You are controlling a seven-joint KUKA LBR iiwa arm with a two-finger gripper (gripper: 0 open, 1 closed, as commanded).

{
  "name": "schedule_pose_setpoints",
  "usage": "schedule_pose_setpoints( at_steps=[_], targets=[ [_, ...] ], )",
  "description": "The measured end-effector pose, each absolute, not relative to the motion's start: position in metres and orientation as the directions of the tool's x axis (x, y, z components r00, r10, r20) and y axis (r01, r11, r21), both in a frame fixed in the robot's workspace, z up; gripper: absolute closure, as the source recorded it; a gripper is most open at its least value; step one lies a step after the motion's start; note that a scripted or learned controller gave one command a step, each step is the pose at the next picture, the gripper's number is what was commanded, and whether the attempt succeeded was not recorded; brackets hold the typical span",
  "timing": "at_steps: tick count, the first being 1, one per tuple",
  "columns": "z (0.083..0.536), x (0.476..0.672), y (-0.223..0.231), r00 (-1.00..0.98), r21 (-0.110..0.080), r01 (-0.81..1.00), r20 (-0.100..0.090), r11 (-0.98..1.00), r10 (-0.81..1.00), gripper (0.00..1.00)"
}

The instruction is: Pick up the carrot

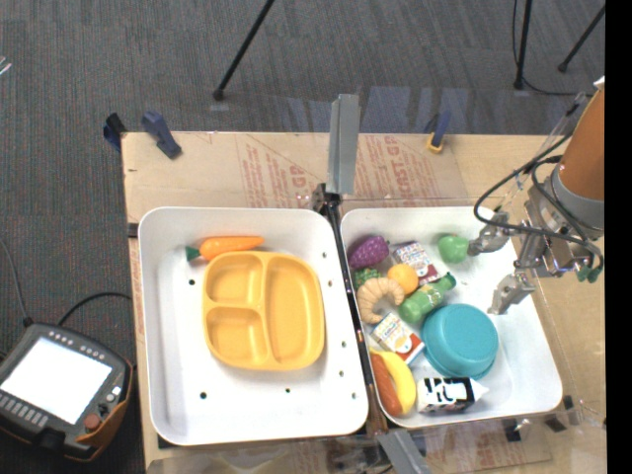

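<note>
Camera view has my pincer [501, 271] hanging over the right bin [549, 363], near its right wall, fingers spread apart and grasping nothing. Just below and left of it sits a teal bowl [460, 340]; a green pear [452, 248] lies a little to its left. Far to the left, across the divider, the carrot [229, 247] lies in the left bin [168, 363], touching the top edge of a yellow tray [264, 310].

A robotics lab: tripod legs [249, 36] stand on grey carpet behind the clamped worktop [247, 171], a teach pendant [61, 388] beside it.
</note>
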State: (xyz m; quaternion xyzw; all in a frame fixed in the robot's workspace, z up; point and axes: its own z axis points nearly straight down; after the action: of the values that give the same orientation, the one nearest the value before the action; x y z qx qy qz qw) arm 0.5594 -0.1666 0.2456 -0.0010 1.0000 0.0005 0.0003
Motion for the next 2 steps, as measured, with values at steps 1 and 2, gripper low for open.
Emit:
schedule_pose_setpoints(
  at_steps=[1,2],
  targets=[
    [0.224,0.585,-0.095,-0.913,0.004,-0.408,0.000,0.913,-0.408,0.00],
    [0.115,0.619,-0.086,-0.990,0.004,-0.142,0.005,0.990,-0.142,0.00]
  ],
)
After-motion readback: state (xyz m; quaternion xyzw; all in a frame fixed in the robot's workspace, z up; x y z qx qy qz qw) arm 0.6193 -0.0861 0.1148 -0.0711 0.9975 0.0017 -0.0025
